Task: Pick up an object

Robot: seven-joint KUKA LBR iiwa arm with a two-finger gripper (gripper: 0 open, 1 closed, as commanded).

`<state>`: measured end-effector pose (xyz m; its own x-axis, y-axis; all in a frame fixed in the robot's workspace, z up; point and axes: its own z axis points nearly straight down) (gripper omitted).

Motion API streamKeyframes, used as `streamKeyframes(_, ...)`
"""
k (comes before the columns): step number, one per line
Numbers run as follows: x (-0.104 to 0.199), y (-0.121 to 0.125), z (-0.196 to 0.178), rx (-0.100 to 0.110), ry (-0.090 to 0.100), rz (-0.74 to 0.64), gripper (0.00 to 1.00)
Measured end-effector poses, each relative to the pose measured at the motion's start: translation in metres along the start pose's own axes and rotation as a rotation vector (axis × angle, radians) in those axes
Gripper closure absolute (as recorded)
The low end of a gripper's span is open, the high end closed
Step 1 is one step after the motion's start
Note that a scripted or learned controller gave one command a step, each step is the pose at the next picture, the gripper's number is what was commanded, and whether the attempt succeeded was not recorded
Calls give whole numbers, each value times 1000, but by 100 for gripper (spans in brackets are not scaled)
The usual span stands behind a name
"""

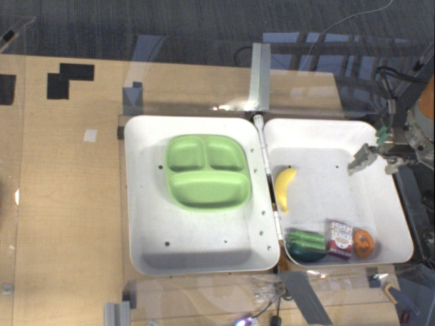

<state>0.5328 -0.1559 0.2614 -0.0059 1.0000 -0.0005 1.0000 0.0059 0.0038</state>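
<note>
Banana (284, 188) by right bin's (319, 136) left wall, well apart from spread, unladen claw (375, 160).

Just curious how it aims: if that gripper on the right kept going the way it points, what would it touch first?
Probably the bare floor of the right bin. The gripper points down and leftward; the banana lies farther along, though depth is unclear.

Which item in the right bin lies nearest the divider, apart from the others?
The yellow banana, alone against the divider. The green bottle, small box and orange ball cluster along the near wall.
</note>
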Motion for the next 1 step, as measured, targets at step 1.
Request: streamKeyframes(1,-49,7,-67,-1,-1,300,0)
